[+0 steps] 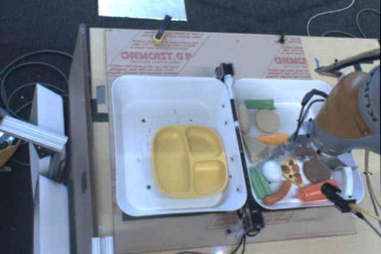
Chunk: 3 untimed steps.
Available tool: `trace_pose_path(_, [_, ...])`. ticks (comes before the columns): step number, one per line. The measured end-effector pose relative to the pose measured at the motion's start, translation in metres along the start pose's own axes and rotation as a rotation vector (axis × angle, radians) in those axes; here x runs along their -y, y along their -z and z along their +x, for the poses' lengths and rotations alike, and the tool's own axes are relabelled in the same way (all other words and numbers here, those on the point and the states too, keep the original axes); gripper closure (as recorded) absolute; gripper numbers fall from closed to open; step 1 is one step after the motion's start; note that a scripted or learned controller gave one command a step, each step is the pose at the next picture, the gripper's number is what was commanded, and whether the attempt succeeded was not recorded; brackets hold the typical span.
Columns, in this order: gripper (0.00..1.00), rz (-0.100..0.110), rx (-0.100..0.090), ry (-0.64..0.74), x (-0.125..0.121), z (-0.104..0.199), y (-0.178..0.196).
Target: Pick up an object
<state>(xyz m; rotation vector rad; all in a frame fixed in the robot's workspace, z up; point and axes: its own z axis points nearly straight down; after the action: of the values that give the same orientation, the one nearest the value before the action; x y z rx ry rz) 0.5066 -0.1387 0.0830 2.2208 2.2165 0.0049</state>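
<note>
My gripper hangs low over the right bin, beneath the arm's orange band. It is above the gap between an orange carrot, a pizza slice and a brown round patty. Further toy foods fill this bin: a green block, a tan round cookie, a beige stick, a white egg, a green pod, a reddish sausage and an orange-red piece. Nothing is seen held.
The left bin holds a yellow divided plate. A ridge where the bins meet runs between them. The arm covers the right bin's right side. Cables lie off the bench at the far left.
</note>
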Motion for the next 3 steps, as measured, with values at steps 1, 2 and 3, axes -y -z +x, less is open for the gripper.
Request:
trace_pose_path(1, [1.00,0.004,-0.002,0.003,-0.001,0.000,0.007])
trace_pose_path(2, [1.00,-0.007,0.002,0.006,0.018,0.005,0.129])
trace_pose_path(3, [0.00,0.002,0.000,0.004,0.019,0.005,0.122])
